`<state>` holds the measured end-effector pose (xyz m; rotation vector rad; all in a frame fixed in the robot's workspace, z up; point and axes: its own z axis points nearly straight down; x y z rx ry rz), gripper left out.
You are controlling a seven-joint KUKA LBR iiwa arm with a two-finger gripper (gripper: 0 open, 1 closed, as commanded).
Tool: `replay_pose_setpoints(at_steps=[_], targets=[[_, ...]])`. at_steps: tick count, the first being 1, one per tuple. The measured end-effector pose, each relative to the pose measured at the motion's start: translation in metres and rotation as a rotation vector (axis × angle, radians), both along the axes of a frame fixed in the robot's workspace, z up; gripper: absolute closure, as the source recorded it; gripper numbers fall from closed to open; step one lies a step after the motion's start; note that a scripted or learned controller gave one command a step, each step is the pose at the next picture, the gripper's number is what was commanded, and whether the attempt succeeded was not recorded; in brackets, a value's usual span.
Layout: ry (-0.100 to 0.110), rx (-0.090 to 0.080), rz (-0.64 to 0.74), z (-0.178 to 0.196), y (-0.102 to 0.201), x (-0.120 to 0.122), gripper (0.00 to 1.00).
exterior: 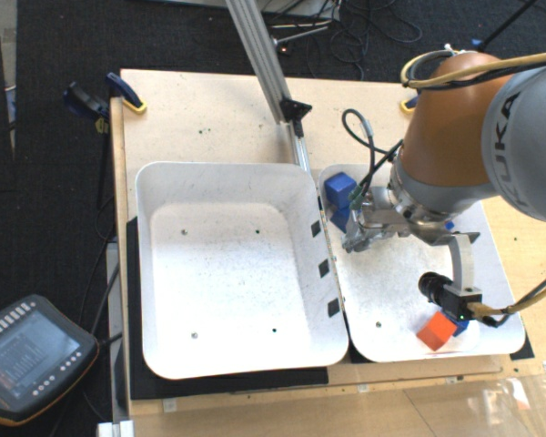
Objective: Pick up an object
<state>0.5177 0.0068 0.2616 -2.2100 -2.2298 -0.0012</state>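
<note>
A blue block [339, 192] stands at the far left corner of the right bin [391, 335], close to the wall between the two bins. My gripper [357, 237] hangs low over the right bin, just right of and slightly nearer than the blue block; the wrist and cables hide its tips. An orange block [436, 332] lies near the front right corner of the same bin, partly behind a black fitting [441, 291] on the arm.
The left bin [155, 185] sits beside the right one, with black tabs along the shared wall. A slanted metal pole [264, 53] comes down to the bins' far junction. Clamps [118, 94] grip the bench's far left corner. A teach pendant [27, 358] lies front left.
</note>
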Motion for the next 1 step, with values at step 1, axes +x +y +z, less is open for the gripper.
replay_pose_setpoints(at_steps=[1], targets=[[0.003,-0.001,-0.002,-0.0185,0.0470,-0.0006,1.00]])
